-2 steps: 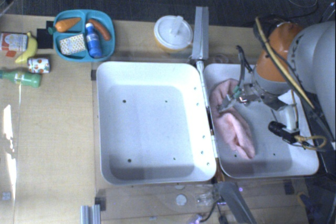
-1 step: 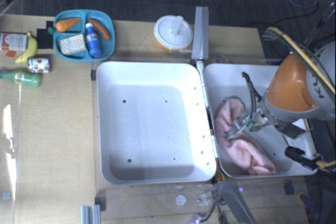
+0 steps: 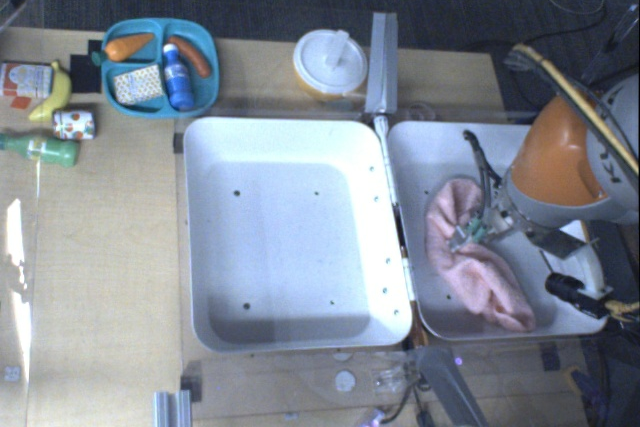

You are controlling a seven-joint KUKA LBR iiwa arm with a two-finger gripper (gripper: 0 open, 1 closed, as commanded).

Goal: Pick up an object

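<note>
The arm is down in the right bin (image 3: 440,145), its tool (image 3: 472,233) pressed onto the pink cloth (image 3: 470,260), right at the cloth's upper middle. How far the tool is spread I cannot tell; the tips are buried in folds, and no fabric shows clearly pinched between them, so I won't call it a hold.

The cloth lies crumpled from the bin's centre down toward five o'clock, its lower end close to the front wall.

To do this step well, I'd judge the tool should bite into a raised fold rather than flat fabric, close firmly, then lift straight up, slowly, so the soft cloth doesn't slip out.

Room to move: the divider with the left bin (image 3: 280,235) sits just at nine o'clock of the cloth, the arm's own bulk fills three o'clock. Upward is the open way. The left bin offers wide clear floor. The blue tray (image 3: 205,90) and lidded cup (image 3: 330,63) at eleven o'clock on the surface (image 3: 100,295) are well apart.
</note>
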